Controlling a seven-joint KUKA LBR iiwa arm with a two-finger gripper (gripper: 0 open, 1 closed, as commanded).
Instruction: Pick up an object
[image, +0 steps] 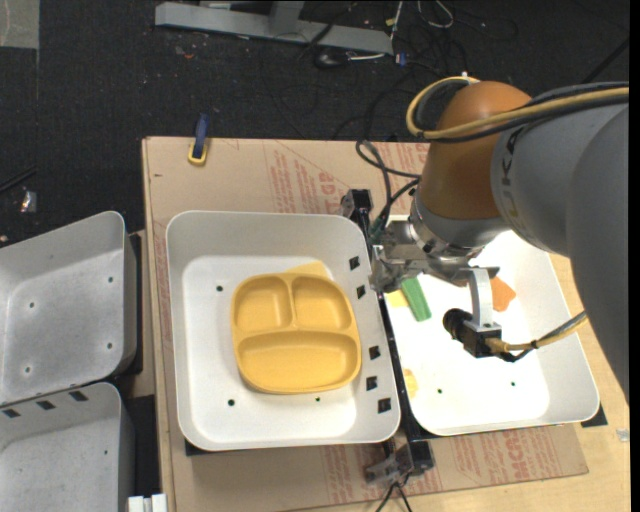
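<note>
From above, the bench (250, 165) carries two shallow white bins side by side. The left bin (200, 250) holds a yellow divided tray (296, 333) lying flat near its middle, three compartments facing up, a pale sheet corner (318, 268) peeking out from under its far edge.

The arm (560, 160), grey with an orange band (470, 130), comes in from the right and hangs over the right bin (530, 390), close to that bin's left wall and far corner. The gripper (425, 275) is low over the bin floor there, but the wrist hides its tips, so I cannot tell how wide the hand stands or whether anything is in it.

Just below the wrist, beside the left wall of the right bin, a green block (416, 300) lies at a slant with a small yellow piece (397, 298) touching its left side. An orange piece (501, 293) lies nearer the bin's middle, partly behind a grey bracket (481, 293) on the arm. A black fitting (470, 332) with a cable hangs over the bin floor. Another yellow bit (408, 380) sits by the left wall, toward the near corner.

A blue-and-yellow clip (200, 140) rests at the bench's far left corner.
</note>
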